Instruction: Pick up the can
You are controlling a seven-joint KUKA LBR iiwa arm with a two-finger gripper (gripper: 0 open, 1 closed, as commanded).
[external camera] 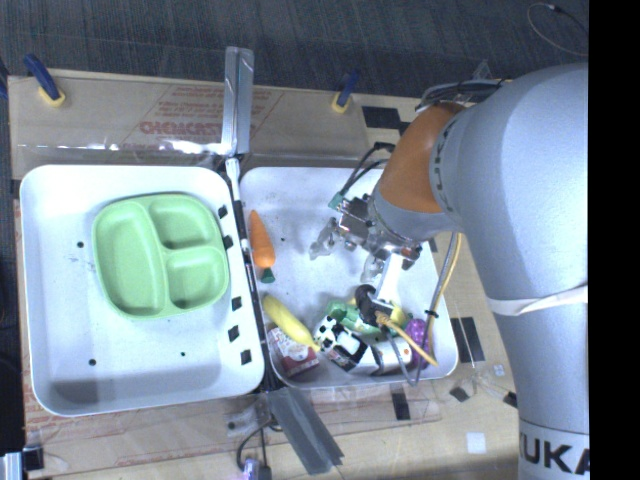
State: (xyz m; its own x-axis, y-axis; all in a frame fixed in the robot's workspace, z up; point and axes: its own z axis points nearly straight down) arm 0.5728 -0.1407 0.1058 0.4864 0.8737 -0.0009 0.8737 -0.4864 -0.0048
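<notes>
In the right bin [300, 193], a small dark red can [294, 352] with a pale label lies at the front edge, partly under the banana [286, 320]. My gripper [350, 250] hangs over the middle of that bin, behind the heap of things and apart from the can. Its fingers [323, 240] are spread, with bare bin floor between them. The orange band [415, 173] and grey arm reach in from the right.
An orange carrot [262, 244] lies by the right bin's left wall. A heap of toys in the front right corner includes a black-and-white one [340, 340], with green, purple and yellow pieces. The left bin [60, 268] holds a green divided plate [162, 254].
</notes>
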